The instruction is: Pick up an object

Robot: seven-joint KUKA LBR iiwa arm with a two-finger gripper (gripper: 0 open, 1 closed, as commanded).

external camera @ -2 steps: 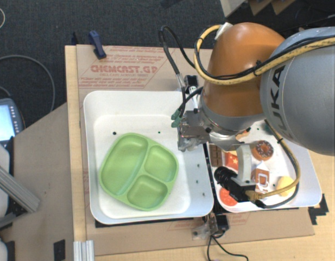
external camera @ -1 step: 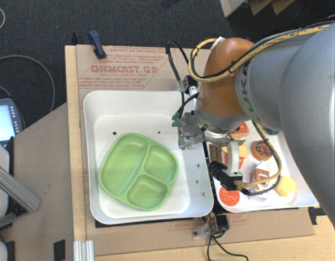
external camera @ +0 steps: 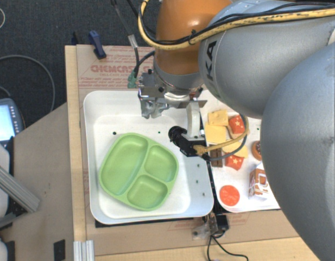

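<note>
Up near the far wall of the left white bin [external camera: 96, 200], the pincer [external camera: 151, 109] hangs over bare bin floor, and whether it is wide or narrow cannot be told from this slant. Nothing shows between its tips. Just below it lies a green divided plate [external camera: 139, 171], flat in the left bin. Beside it, the right white bin [external camera: 240, 206] holds yellow blocks [external camera: 217, 128], a red disc [external camera: 229, 194] and a small carton [external camera: 258, 182]. Both bins rest on the desk [external camera: 80, 145].
</note>
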